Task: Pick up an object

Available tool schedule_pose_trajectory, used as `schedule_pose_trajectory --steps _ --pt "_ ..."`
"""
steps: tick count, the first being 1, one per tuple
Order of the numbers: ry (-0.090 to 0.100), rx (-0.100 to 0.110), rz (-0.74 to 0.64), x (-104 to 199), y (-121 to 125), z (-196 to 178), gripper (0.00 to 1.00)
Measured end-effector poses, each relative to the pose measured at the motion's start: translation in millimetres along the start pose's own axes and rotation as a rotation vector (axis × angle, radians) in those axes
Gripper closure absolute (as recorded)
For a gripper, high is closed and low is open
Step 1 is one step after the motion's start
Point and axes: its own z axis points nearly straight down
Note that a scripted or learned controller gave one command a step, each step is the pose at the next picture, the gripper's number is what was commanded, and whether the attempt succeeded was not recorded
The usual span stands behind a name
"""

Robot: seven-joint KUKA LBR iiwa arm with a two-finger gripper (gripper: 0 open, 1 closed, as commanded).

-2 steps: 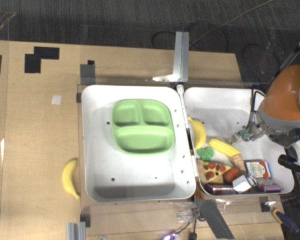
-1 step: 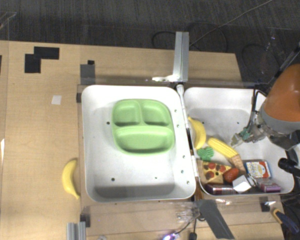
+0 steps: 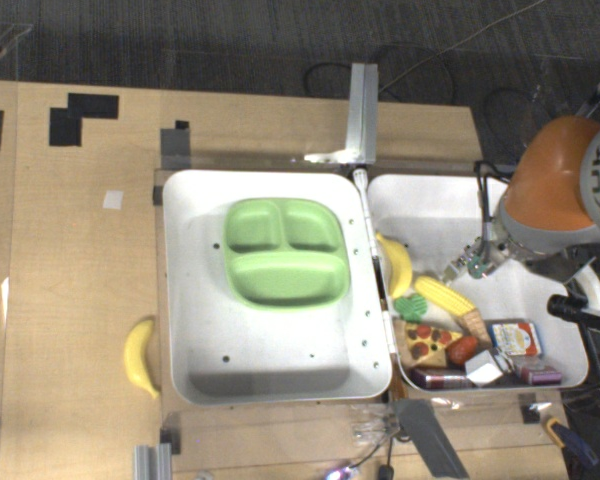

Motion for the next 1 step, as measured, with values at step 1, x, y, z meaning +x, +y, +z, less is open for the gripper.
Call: schedule_pose_trajectory --steps 1 --pt "-0.005 -0.005 0.391 12.0 19.0 16.1 1.0"
